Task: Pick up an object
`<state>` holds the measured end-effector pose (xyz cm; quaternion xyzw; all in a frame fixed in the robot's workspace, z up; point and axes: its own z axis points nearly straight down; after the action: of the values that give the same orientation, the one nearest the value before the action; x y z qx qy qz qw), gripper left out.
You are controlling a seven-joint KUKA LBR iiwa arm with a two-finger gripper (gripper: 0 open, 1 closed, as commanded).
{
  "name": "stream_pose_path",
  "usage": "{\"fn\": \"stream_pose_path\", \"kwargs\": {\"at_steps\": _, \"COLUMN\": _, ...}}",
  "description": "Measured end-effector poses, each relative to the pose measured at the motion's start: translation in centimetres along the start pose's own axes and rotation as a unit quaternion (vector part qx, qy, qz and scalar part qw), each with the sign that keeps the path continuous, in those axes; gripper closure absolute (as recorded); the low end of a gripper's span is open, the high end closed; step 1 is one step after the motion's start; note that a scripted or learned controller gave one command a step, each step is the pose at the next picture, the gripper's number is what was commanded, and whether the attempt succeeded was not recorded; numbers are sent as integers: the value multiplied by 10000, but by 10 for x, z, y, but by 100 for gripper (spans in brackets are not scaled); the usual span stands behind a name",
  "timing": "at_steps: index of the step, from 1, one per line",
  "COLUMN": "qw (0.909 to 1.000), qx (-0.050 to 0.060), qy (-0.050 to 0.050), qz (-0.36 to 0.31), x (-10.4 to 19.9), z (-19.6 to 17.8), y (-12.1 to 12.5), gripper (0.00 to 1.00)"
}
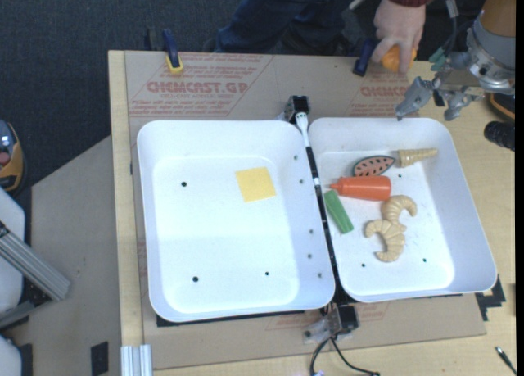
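**Supervisor:** Where do we stand on the pick?

**Me:** Nothing is lifted yet, as far as I can judge. My claw [432, 101] hangs at about one o'clock in the view, over the far rim of the right bin [471, 202], and its two fingers stand apart with nothing between them. The whole grasp is still ahead: choose a piece, come down, close, raise.

**Supervisor:** What is there to choose from?

**Me:** All the likely pieces lie in the right bin. An orange carrot [365, 188] sits near its centre, with a green stick [337, 211] just beside it at seven o'clock. A dark watermelon slice [372, 165] lies right above the carrot, and a cream cone [415, 156] is at two o'clock from it, closest to my claw. Two croissant-like pastries [390, 227] rest toward five o'clock. The left bin [155, 202] carries one flat yellow square [255, 184], well apart from the claw.

**Supervisor:** And the surroundings?

**Me:** Both bins rest on a counter [131, 284] covered with brown board printed in red. At twelve o'clock someone in a red sleeve has a hand [399, 26] on something orange at the counter's far edge, near my arm. Dark carpet [65, 22] lies beyond.
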<state>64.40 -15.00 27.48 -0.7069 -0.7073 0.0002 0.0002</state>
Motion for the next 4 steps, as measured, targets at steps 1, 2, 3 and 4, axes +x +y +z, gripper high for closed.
{"fn": "stream_pose_path", "kwargs": {"at_steps": 1, "qw": 10000, "qx": 50, "qy": 3, "qz": 24, "x": -54, "z": 117, "y": 13, "gripper": 0}}
{"fn": "stream_pose_path", "kwargs": {"at_steps": 2, "qw": 10000, "qx": 21, "qy": 38, "qz": 4, "x": -72, "z": 180, "y": -2, "gripper": 0}}
{"fn": "stream_pose_path", "kwargs": {"at_steps": 3, "qw": 10000, "qx": -62, "qy": -34, "qz": -25, "x": -29, "z": 186, "y": 26, "gripper": 0}}
{"fn": "stream_pose_path", "kwargs": {"at_steps": 4, "qw": 10000, "qx": -45, "qy": -21, "qz": -9, "x": -30, "z": 177, "y": 24, "gripper": 100}}
